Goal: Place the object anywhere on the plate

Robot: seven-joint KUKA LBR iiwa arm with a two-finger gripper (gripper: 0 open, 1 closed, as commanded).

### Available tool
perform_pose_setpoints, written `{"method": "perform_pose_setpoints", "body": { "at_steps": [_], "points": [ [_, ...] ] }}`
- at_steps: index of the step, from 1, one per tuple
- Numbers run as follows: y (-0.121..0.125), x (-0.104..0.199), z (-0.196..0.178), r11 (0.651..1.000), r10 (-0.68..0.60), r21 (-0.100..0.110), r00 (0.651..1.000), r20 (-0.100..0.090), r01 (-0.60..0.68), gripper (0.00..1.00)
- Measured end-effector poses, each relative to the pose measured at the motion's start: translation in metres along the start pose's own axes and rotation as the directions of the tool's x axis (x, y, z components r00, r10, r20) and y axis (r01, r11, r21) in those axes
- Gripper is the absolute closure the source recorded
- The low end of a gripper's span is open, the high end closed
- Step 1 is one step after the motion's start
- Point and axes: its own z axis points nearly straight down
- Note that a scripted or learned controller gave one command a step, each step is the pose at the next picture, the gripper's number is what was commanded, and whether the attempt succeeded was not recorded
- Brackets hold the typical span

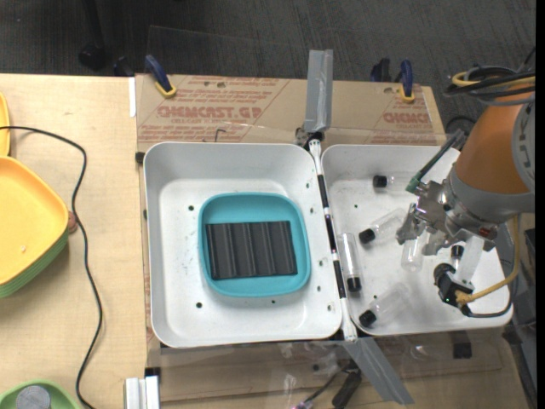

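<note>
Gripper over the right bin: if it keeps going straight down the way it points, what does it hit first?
Probably a clear vial with a black cap lying right under the gripper, else the right bin floor. Depth is hard to judge from this slanted view.

The arm (498,156) is cut off by the right edge, so that only its orange band and grey wrist are seen. Part of the right bin (358,164) is covered by the wrist, and the bin's right wall is hidden behind it. The state of the gripper (417,239) cannot be told, since it is small and blurred against the white floor. A clear tube (410,254) below it is too faint to be judged as held or lying loose. The yellow dish (30,228) is cut by the left edge, and the grey-green round thing (34,396) by the bottom edge.
</note>
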Motion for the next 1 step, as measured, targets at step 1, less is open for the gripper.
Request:
{"method": "perform_pose_setpoints", "body": {
  "at_steps": [1],
  "points": [
    [0.0,0.0,-0.0001,1.0,0.0,0.0,1.0,0.0,0.0,0.0]
  ]
}}
